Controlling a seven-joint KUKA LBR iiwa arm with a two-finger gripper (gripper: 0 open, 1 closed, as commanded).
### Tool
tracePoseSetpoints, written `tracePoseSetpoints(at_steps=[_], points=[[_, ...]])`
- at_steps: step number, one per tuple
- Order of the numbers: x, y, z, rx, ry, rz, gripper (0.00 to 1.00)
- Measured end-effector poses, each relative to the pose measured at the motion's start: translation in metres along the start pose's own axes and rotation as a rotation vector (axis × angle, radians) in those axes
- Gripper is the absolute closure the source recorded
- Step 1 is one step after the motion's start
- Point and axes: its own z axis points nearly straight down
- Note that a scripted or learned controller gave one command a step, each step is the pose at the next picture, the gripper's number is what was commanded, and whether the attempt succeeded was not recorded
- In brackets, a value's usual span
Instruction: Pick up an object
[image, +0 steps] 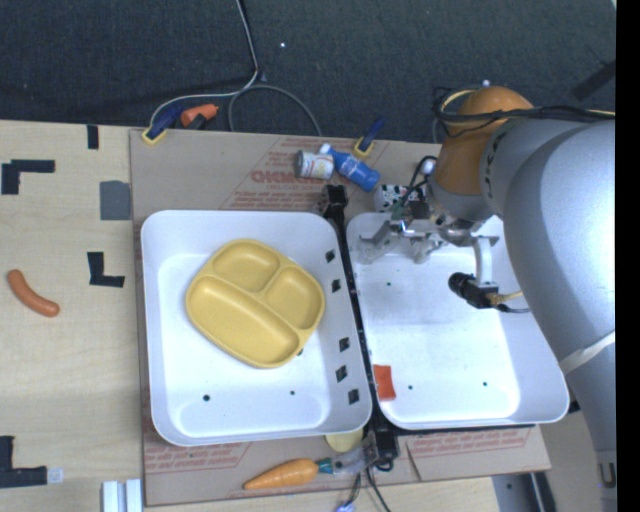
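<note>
A yellow divided plate (256, 300) lies in the left white bin (170, 400), slightly up and left of its middle. A small flat orange-red block (383, 381) rests on the floor of the right white bin (500, 400), close to its left wall. My gripper (402, 236) hangs over the far left corner of the right bin, under the orange wrist band (470, 150). It is well away from the block and across the divider from the plate. Nothing shows in its grasp.
The bulky grey arm (570, 230) covers the right side of the right bin. Outside the bins lie a toy carrot (283, 474) at the front, a sausage (33, 293) at far left, and a blue-white clamp (340, 165) and an orange clamp (198, 114) at the back.
</note>
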Motion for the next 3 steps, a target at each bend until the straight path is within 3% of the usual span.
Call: tracePoseSetpoints(at_steps=[1,2,3], points=[[0.000,-0.001,-0.011,0.000,-0.002,-0.001,1.00],[0.000,-0.001,-0.010,0.001,-0.004,-0.001,0.00],[0.012,-0.002,0.001,0.004,-0.003,0.002,0.00]])
